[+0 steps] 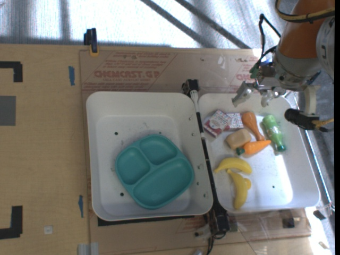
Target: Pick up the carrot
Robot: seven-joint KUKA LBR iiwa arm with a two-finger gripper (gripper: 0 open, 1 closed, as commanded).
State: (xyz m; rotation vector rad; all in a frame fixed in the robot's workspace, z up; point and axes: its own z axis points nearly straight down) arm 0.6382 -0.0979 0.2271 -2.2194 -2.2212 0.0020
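The carrot (256,146) is orange with a green stub at its left end. It lies in the middle of the right bin (303,193), slanting up to the right. It touches a tan bread-like piece (237,138) on its left and sits beside a green bottle (274,132) on its right. My gripper (254,98) hangs over the bin's back part, above and behind the carrot. Its fingers are spread open and nothing is between them.
An orange drumstick-shaped toy (252,123) and a red-and-white packet (222,122) lie just behind the carrot. Two bananas (237,177) lie in front of it. The left bin (101,142) holds a teal divided plate (154,170). A black clamp (190,85) stands between the bins.
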